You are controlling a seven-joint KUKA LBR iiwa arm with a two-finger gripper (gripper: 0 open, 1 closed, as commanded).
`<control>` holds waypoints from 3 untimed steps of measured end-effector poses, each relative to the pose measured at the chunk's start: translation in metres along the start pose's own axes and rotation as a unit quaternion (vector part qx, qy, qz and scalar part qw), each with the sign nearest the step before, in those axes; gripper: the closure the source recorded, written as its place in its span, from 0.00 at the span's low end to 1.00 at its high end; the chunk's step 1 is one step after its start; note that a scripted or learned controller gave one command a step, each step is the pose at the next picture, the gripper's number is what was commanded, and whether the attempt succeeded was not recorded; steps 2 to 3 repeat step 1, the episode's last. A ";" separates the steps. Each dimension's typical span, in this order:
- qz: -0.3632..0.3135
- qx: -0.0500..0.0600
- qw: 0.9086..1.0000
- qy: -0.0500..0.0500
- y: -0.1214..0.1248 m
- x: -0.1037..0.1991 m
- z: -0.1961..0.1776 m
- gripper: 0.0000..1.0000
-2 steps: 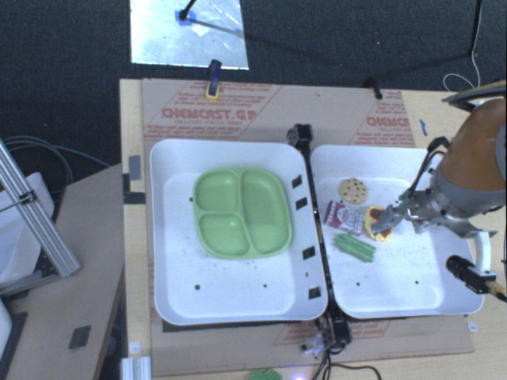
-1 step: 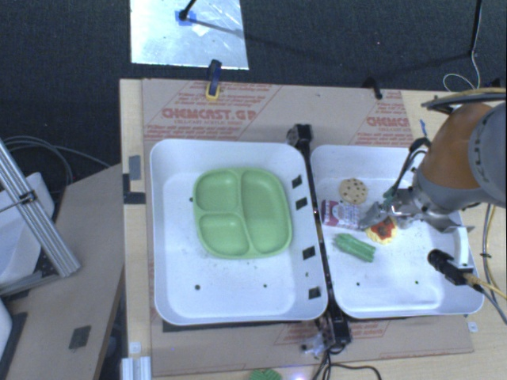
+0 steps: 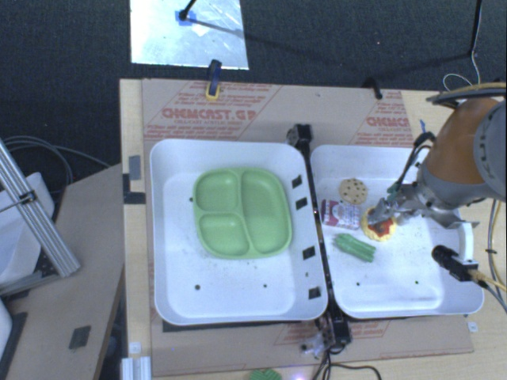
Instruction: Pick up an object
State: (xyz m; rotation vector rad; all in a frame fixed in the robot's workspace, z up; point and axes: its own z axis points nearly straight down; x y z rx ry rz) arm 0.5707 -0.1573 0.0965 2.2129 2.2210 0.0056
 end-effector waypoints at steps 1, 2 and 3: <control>-0.003 0.000 1.000 0.002 -0.015 0.071 -0.101 1.00; -0.003 0.000 1.000 0.002 -0.015 0.071 -0.101 1.00; -0.003 0.000 1.000 0.002 -0.015 0.071 -0.101 1.00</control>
